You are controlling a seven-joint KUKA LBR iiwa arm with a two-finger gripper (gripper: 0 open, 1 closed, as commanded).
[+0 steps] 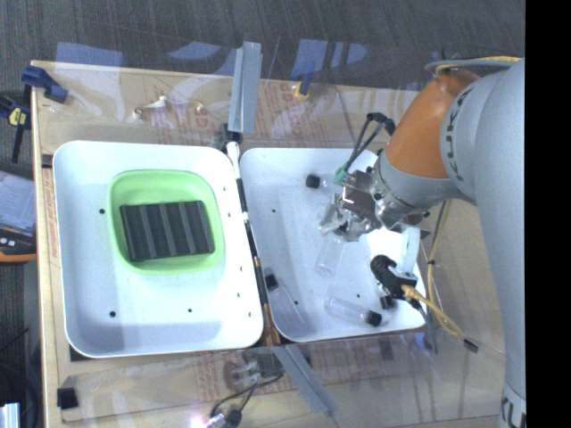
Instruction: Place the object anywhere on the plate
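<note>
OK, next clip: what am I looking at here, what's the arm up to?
A KUKA arm reaches in from the right, its gripper low over the right bin. Beside it lie clear vials with dark caps: one near the gripper and one by the bin's front edge. I can't tell whether anything is grasped. The green plate, holding a dark ribbed insert, sits in the left bin; no vial is on it yet.
</note>
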